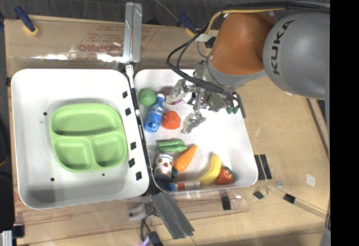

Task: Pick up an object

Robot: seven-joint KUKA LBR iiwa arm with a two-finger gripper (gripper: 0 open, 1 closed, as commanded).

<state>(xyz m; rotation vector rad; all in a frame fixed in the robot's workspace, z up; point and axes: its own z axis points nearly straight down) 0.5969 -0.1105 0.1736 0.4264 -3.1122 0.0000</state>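
On my big grey round arm I can read the black letters "KUKA". They run up the side of the grey part, next to my orange band.

The flat brown cardboard sheet behind the white bins has red print on it. The print is faint and too blurry, so I cannot tell what the words say.

The little white cup with red spots in the right bin has marks on it, but they are too small for me to read.
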